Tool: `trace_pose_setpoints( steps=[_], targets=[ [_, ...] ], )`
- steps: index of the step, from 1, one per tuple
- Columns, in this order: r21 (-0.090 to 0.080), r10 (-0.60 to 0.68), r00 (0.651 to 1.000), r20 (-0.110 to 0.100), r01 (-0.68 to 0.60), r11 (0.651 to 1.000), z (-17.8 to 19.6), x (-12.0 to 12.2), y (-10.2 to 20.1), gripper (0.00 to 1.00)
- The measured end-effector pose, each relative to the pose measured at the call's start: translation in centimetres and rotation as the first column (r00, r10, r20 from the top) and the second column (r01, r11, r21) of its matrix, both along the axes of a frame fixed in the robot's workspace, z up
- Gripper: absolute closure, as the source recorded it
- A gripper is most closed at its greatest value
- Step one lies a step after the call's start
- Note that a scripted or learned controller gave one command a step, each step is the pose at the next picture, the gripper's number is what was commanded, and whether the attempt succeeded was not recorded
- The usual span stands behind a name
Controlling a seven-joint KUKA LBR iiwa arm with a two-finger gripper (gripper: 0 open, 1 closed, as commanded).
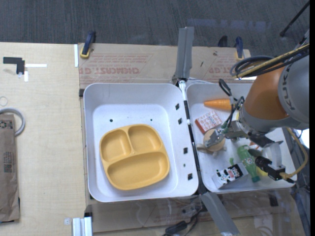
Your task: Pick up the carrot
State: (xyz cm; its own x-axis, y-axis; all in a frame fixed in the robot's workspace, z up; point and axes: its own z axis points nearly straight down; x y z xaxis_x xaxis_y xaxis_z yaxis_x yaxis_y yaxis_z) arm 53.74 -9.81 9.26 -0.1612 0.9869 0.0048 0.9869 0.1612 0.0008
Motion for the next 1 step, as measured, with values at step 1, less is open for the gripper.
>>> trace_pose_setpoints(
  steps=[1],
  targets=[
    [-0.007,-0.074,0.997,0.000,0.074,0.997,7.94,1.91,-10.54,0.00]
  ],
)
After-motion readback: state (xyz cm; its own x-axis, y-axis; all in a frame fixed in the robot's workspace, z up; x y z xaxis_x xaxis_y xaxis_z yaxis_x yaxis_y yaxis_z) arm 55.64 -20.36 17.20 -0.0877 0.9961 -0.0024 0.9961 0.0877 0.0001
